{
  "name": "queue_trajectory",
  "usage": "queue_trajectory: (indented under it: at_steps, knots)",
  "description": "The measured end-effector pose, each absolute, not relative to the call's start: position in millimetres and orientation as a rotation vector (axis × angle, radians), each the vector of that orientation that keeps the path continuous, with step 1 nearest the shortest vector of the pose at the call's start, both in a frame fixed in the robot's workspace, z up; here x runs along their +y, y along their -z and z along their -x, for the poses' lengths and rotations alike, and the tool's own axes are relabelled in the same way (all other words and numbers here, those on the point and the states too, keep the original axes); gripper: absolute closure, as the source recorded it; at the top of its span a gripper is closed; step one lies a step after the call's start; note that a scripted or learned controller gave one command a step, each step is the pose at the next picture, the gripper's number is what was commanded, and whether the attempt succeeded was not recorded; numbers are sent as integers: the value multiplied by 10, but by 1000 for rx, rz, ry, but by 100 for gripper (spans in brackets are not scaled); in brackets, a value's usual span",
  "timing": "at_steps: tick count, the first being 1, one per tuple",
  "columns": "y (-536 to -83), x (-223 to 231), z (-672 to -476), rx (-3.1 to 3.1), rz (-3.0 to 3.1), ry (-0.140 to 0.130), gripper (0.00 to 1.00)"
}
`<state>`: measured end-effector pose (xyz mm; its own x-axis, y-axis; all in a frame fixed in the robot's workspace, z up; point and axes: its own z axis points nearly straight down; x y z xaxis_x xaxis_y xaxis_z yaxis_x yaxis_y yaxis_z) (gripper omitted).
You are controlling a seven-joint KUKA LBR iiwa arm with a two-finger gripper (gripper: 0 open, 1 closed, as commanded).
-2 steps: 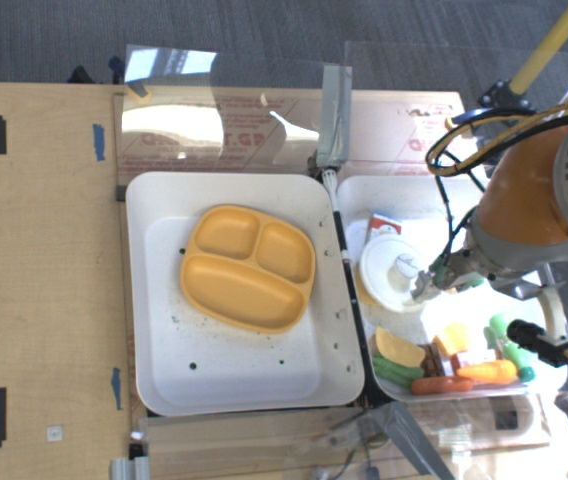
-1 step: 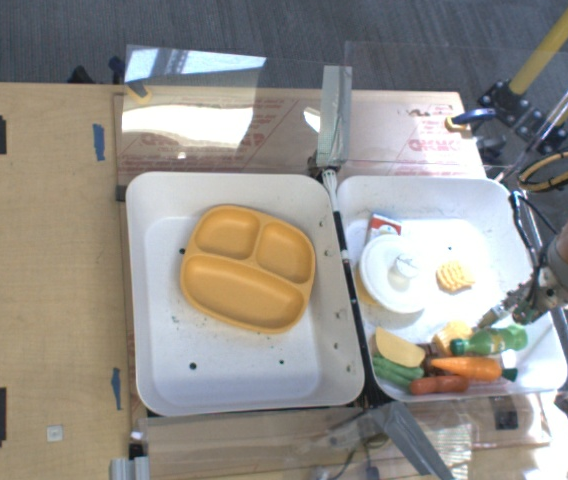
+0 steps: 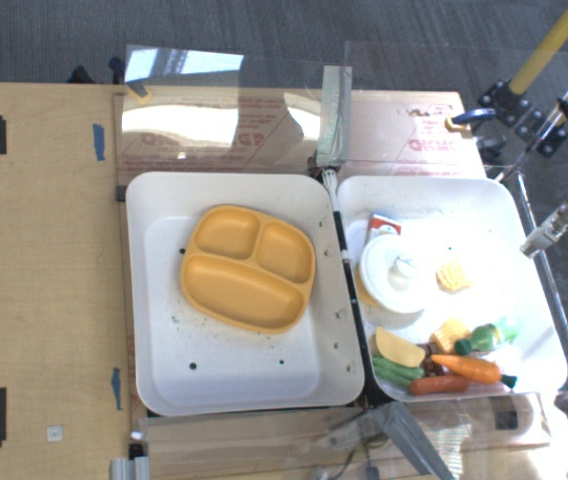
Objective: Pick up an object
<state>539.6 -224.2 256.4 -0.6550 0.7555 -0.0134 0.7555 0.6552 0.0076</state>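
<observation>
Orange and long, the toy carrot (image 3: 467, 368) is a good thing to pick. It lies below the white cup (image 3: 396, 273) and a bit to the right of it, in the right bin (image 3: 524, 298). Its long side runs left to right, with the tip pointing right and a little down. It is packed in with other toys. A green pepper (image 3: 484, 338) touches it from above, and a red sausage (image 3: 439, 386) lies just under it. Some yellow cheese bits (image 3: 451, 333) sit between the carrot and the cup. A yellow wavy chip (image 3: 452, 278) lies alone, just right of the cup, and a red and white box (image 3: 384, 226) peeks out above the cup.

What looks like the gripper (image 3: 554, 230) is far to the right of the cup, past the bin's edge and a bit higher up. So the carrot lies down and to the left of it. I think it should come across the carrot's short side to grab it. I cannot tell if the gripper is open or closed, and I see nothing in it.

A yellow plate (image 3: 249, 266) sits in the left bin (image 3: 154, 348), well left of the cup
</observation>
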Motion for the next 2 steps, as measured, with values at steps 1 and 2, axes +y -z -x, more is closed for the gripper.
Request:
queue_trajectory:
  at_steps: [1,2]
  knots:
    - [-2010,-2071,-4932,2788,-1451,-1,100]
    - [-3353,-2248,-4815,2829,-1332,-1,100]
